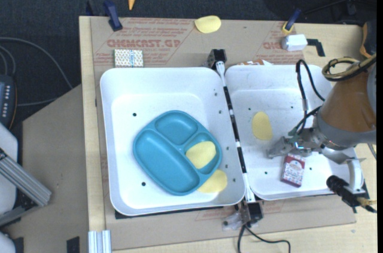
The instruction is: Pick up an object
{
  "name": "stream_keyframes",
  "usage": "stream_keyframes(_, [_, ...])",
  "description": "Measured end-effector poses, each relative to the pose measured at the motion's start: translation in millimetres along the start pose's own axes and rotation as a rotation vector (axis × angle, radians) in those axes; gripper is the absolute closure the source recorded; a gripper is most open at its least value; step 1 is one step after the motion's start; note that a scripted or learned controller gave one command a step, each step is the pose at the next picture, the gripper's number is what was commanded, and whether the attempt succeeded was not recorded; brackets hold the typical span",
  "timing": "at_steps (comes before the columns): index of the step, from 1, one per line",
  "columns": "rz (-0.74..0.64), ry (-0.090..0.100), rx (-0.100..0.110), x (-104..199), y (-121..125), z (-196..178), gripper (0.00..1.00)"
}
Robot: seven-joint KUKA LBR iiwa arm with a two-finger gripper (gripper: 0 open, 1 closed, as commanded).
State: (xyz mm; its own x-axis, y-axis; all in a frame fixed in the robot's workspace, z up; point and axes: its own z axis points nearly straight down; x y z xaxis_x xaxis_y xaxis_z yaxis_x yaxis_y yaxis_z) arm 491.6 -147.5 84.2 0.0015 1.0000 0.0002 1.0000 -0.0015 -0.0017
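The arm reaches in over the right bin (311, 81), and the hand (291, 147) sits low above the bin floor, just over a small red packet (293, 170); whether the hand is apart or together I cannot tell, since the wrist body hides the tips; nothing is visibly held. The packet, the likeliest thing for this pick, lies flat on the floor of the right bin, toward its near edge, right beside the hand and well apart from a pale yellow oval piece (261, 125) further up the same bin.

To do this step well, I judge the hand should centre over the packet's middle, come straight down, and close across its short width; the packet lies flat and thin, so the tips need to reach the floor on both sides or it will slip out; lifting slowly would show early whether it came up at all.

The packet's long axis runs roughly from the far side to the near side of the bin, tilted slightly; its white end points toward the near rim.

In the left bin (119, 90) a blue divided tray (164, 153) carries one yellow piece (201, 153), with another (213, 182) lying at its lower edge; the desk (155, 42) beyond holds loose oddments.
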Motion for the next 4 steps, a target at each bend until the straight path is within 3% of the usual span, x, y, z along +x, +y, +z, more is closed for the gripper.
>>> stream_keyframes(1, [0.0,0.0,-0.003,0.6,0.7,-10.0,1.0])
stream_keyframes(2, [0.0,0.0,-0.002,0.6,0.6,-9.9,0.0])
stream_keyframes(3, [-0.004,0.0,-0.004,58.9,33.1,-101.0,0.0])
stream_keyframes(4, [-0.001,0.0,-0.002,50.1,70.8,-0.4,0.0])
